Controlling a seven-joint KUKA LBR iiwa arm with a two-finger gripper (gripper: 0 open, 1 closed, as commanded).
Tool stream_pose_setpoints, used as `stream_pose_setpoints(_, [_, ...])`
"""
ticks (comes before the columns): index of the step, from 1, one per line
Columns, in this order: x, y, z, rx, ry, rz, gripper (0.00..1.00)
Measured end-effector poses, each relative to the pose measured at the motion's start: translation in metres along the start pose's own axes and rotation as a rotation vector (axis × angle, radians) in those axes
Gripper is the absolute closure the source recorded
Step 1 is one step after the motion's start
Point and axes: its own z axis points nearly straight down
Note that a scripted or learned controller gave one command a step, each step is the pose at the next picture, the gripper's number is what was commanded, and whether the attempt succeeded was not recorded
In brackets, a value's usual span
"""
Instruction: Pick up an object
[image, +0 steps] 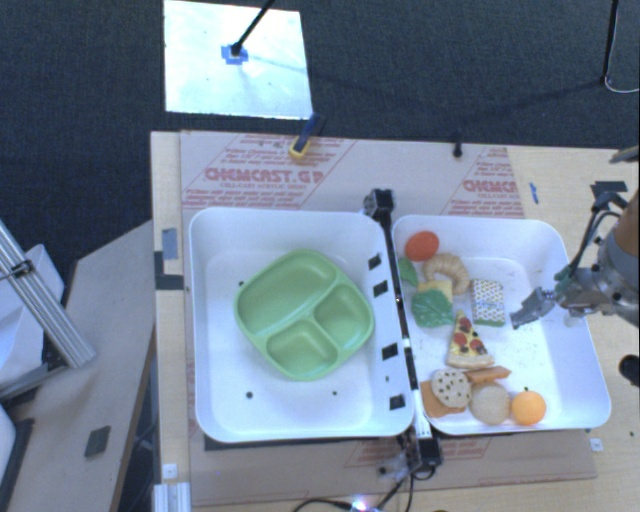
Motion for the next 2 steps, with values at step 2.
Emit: stream_pose_setpoints(2, [-0.002, -0.003, 0.051, -0.011, -0.002, -0.002, 0.0])
